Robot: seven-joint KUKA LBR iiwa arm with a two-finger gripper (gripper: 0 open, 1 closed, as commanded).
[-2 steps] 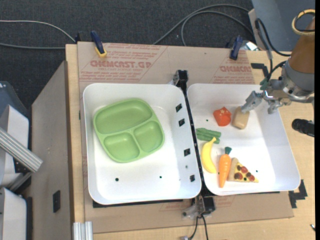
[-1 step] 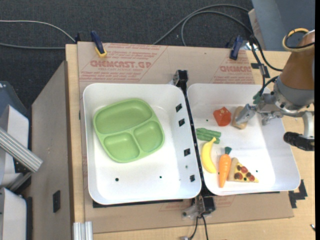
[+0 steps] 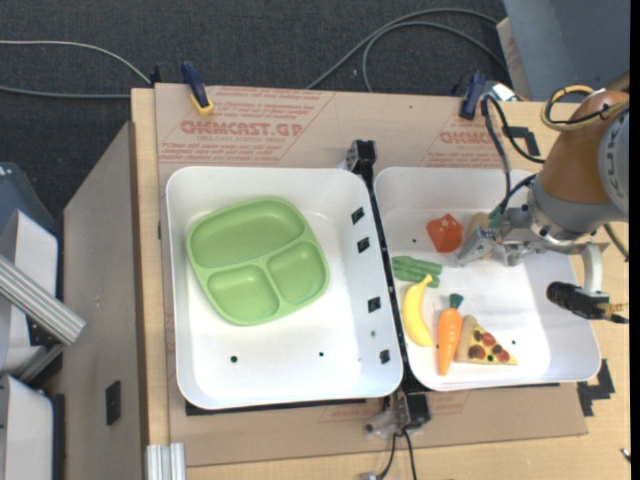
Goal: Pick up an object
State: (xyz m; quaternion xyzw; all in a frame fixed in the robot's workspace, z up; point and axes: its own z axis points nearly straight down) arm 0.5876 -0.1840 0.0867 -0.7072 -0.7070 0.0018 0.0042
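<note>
Grey tool (image 3: 478, 245) beside red pepper (image 3: 445, 233); its fingertips indistinct.

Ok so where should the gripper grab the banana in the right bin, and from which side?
Probably across the banana's thicker middle, coming straight down from above. It lies flat and curved, so its narrow width suits a pinch there. The carrot sits close on its right and the green beans at its top, so the ends look crowded.

A green divided plate (image 3: 258, 260) sits in the left white bin (image 3: 200, 368). Blue clamps (image 3: 197, 88) pin a printed cardboard sheet (image 3: 330, 128) to the bench's far edge, while black cables (image 3: 400, 38) trail across the dark floor behind it.
</note>
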